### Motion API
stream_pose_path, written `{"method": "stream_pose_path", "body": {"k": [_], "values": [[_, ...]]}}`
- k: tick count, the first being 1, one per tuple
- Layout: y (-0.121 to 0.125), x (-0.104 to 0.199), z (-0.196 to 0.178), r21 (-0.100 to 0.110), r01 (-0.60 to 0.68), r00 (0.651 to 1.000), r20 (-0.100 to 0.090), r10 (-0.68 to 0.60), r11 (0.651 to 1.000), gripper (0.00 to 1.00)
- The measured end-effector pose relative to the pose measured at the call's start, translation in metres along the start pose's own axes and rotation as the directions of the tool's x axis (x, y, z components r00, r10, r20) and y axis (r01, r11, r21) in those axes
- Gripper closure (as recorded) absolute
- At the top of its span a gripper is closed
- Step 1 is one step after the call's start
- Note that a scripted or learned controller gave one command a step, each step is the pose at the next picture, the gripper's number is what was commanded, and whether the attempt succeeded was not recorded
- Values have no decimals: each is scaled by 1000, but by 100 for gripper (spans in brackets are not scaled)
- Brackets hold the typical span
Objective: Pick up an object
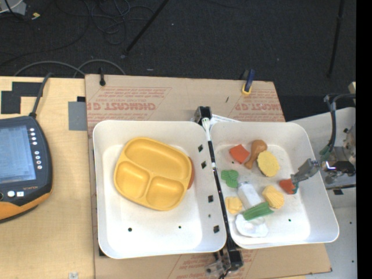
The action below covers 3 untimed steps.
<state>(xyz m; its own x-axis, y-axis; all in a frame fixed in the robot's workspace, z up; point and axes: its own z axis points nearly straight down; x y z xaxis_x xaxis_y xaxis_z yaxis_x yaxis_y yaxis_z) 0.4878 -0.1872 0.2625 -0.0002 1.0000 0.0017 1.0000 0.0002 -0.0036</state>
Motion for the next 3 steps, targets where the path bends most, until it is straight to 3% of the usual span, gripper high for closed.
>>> {"method": "stream_pose_path", "body": {"k": [1, 2, 3], "values": [[-11, 15, 179, -4, 0, 1000, 0, 0, 1000, 0], [-9, 11, 162, -9, -6, 1000, 0, 6, 1000, 100], [39, -12, 128, -7, 0, 1000, 4, 0, 1000, 100]]}}
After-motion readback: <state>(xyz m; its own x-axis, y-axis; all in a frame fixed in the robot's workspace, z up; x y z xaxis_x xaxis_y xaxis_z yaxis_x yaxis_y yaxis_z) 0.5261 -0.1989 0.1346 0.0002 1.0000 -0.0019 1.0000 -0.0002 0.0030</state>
